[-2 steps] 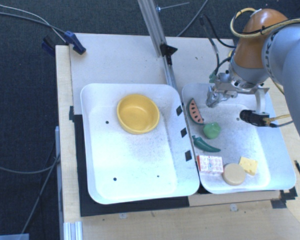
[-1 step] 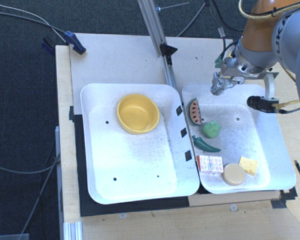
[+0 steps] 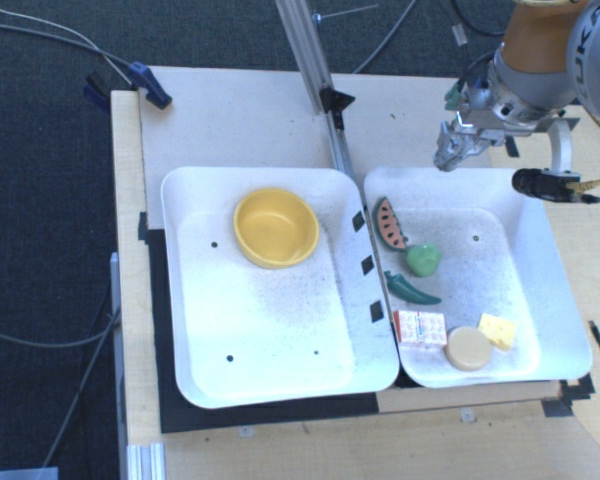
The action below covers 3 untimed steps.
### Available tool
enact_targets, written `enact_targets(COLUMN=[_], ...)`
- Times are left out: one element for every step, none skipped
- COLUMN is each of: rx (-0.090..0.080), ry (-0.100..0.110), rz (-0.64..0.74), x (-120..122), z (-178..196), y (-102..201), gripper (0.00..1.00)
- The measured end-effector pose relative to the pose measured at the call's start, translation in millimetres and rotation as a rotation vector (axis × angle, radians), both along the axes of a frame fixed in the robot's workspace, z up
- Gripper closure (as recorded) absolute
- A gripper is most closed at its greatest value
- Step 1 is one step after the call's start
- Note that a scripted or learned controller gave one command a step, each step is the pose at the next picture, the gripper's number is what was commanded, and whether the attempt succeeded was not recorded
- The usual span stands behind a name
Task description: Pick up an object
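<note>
Beige bench point(image 3: 230, 108) with 2 white bins point(image 3: 270, 388); jaws point(image 3: 450, 158) above right bin's far rim, state unclear

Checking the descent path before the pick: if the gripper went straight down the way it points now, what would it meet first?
Probably the back rim of the right bin: the gripper hangs over that edge, away from the toys. Depth is hard to judge from this slanted view.
</note>
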<state>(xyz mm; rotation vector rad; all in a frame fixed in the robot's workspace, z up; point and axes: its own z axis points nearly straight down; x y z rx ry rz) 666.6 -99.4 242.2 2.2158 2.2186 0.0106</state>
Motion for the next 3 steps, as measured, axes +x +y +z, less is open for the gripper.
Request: enact_targets(rx=[0.006,0.006,0.005], ry=[0.017,0.021,0.026], rz=[0.004,0.004,0.003], x=[-31,-63,-100], z=[12,19,4], y=[48,88,134], gripper=[1.00,1.00,1.00])
